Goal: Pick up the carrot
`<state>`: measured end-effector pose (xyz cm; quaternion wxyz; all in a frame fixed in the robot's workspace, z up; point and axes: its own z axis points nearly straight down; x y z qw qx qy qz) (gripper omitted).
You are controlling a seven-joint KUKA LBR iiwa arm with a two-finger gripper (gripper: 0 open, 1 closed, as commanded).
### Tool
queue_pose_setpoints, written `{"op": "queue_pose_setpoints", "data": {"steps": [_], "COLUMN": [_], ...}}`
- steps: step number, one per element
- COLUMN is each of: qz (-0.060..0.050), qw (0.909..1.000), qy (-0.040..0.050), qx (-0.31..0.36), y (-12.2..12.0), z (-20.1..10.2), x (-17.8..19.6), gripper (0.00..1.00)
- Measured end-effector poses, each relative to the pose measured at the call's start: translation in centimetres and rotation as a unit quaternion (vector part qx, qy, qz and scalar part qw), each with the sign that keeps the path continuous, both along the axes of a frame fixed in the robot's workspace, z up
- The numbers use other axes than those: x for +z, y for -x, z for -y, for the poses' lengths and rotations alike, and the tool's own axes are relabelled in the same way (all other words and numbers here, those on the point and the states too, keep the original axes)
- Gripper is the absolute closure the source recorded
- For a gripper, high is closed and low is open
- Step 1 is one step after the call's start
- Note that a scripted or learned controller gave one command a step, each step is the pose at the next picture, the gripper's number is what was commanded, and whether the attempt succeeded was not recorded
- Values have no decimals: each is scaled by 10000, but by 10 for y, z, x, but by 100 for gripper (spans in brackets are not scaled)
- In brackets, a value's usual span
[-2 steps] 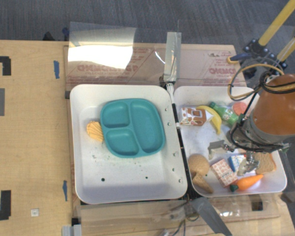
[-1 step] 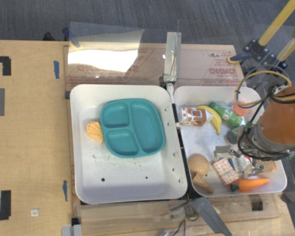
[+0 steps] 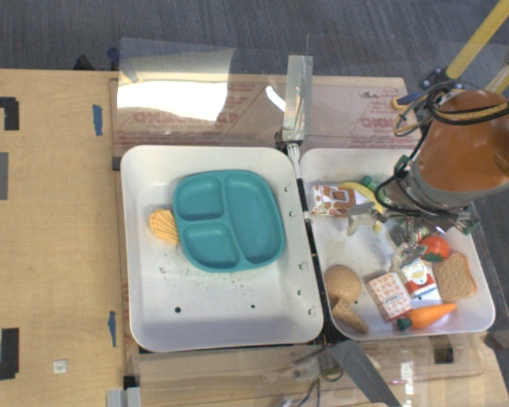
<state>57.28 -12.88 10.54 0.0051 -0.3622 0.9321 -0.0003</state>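
Lying in right bin [image 3: 483, 312]: carrot [image 3: 431, 315]; gripper [image 3: 411, 242] above.

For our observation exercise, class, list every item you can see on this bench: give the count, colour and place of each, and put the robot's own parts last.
bins: 2, white, side by side on the bench
plate: 1, teal, divided into compartments, in the left bin
shell-shaped toy: 1, yellow-orange, left bin, touching the plate's left edge
carrot: 1, orange, near the front edge of the right bin
bread slice: 1, tan, right bin, behind the carrot
small boxes: 2, red and white, right bin, left of the bread
tomato-like toy: 1, red, right bin, under the claw
mushroom-like toy: 1, beige, left part of the right bin
carton: 1, brown and white, back of the right bin
banana: 1, yellow, behind the carton
arm: 1, grey with orange band, above the right bin
claw: 1, metal, low over the right bin's middle
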Motion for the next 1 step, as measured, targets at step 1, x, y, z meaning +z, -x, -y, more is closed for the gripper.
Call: {"op": "queue_pose_setpoints", "data": {"steps": [1], "qz": [-43], "qw": [9985], "qy": [-39], "qx": [-553], "y": [-90], "z": [49], "x": [-17], "gripper": [0]}}
